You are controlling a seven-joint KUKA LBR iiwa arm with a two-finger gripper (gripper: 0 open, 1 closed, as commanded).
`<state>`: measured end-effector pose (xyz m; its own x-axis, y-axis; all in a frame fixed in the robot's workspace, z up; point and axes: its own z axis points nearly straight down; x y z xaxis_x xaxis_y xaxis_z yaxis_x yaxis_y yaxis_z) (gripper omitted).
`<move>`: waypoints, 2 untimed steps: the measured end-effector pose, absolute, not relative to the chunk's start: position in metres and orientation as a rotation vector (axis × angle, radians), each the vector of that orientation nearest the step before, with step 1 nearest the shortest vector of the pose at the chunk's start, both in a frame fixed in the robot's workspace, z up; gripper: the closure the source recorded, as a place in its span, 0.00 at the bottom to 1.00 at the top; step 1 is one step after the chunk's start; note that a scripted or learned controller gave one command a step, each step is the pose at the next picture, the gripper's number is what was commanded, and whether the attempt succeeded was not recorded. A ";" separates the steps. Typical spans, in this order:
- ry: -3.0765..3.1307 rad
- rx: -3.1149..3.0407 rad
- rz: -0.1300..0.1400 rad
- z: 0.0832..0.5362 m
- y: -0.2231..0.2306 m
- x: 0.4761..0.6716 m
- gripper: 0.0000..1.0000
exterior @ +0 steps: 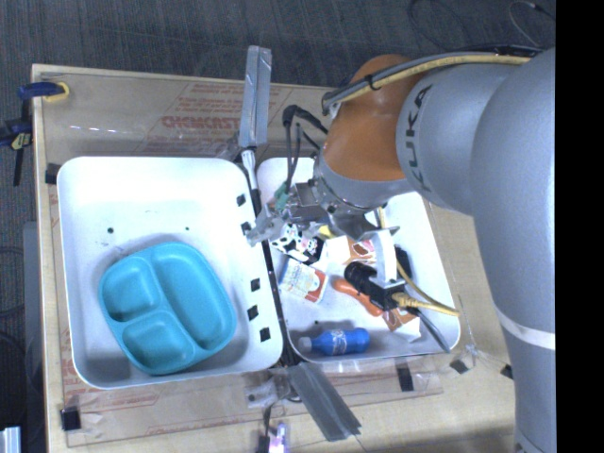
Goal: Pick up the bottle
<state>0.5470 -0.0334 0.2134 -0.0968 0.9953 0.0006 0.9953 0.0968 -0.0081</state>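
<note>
- The arm (453, 111) reaches in from the right and covers the far half of the right bin (423, 226). Whatever lies beneath it is hidden.
- The tabletop (123, 92) carries both bins side by side. Its right part is cut off behind the arm.
- The left bin (142, 196) holds a blue divided tray (168, 305), which plays no part in the task.
- The bottle (338, 340), blue with a white cap end, lies on its side at the near edge of the right bin. It has not been lifted or gripped.
- The hand (283, 217) sits low by the wall between the bins, well apart from the bottle. Nothing is seen in its hold, and I cannot tell whether it is open or closed because clutter blurs its outline.
- Judgement: the pick has not been made. The approach, the grasp and the lift are all left to do.
- Small packets (304, 279) lie between the hand and the bottle, and their print is too small to read.
</note>
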 end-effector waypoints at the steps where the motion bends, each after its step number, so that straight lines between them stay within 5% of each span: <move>1: -2.550 -1.822 0.011 0.188 0.068 0.554 0.00; 2: -2.334 -2.100 -0.001 0.093 0.111 0.542 0.00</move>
